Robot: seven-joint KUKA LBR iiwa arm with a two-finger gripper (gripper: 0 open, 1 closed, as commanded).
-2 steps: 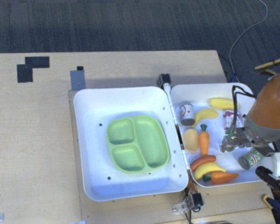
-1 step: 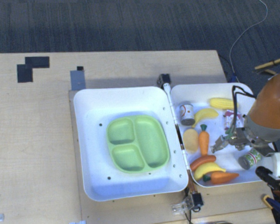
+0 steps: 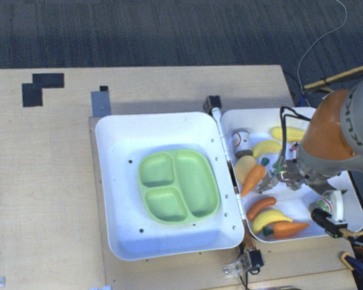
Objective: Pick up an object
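Pick not yet done: gripper low in right bin beside carrot, jaws' state indiscernible, nothing visibly held; grasp & lift remaining.

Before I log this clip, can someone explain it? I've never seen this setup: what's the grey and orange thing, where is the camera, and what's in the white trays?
The grey and orange thing is a robot arm reaching in from the right. One camera looks down at a slant. On the wooden bench sit two white bins. The left bin holds a green divided plate. The right bin holds toy food: carrots, bananas, corn and a small can. The gripper hangs low over that pile; nothing is seen held.
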